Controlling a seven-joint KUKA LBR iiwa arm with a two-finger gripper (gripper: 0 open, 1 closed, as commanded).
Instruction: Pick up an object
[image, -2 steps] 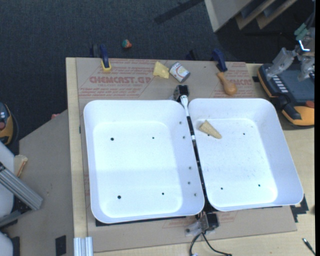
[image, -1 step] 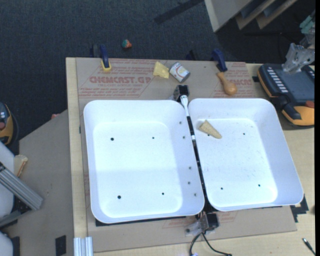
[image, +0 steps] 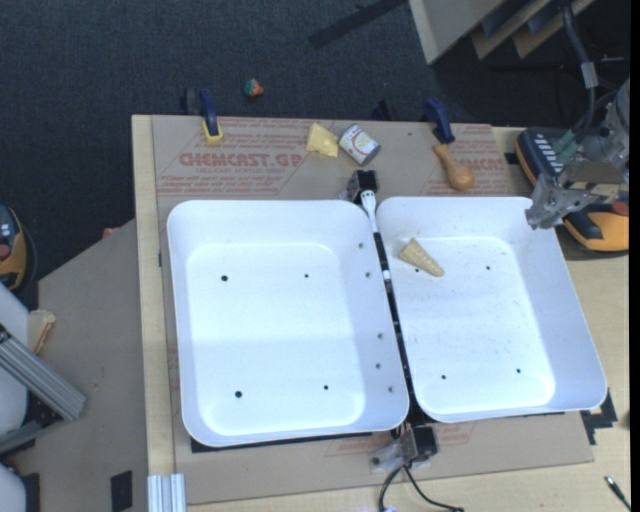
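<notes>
The hand (image: 548, 212) hangs at the upper right corner of the right bin (image: 560, 390), just over its rim, and nothing can be seen between its parts; how far it is open cannot be told from this slant, since the metal pieces blur together. The one thing inside the bins is a small yellow cone (image: 422, 257), lying on its side in the upper left part of the right bin, near the divide between the two bins and well apart from the hand. The left bin (image: 200, 400) sits beside it, their rims touching along a dark seam. Beyond the bins, on the cardboard-covered bench (image: 160, 180), lie a yellow wedge (image: 322, 141) and a small white box (image: 359, 144) just beside each other, and a wooden-handled tool (image: 453, 168) near the right bin's upper rim. Blue clamps (image: 208, 112) grip the bench's far edge. A black-handled brush (image: 365, 190) rests at the top of the seam. A yellow and black device (image: 560, 170) lies behind the hand. Nothing stands between the hand and the cone.
</notes>
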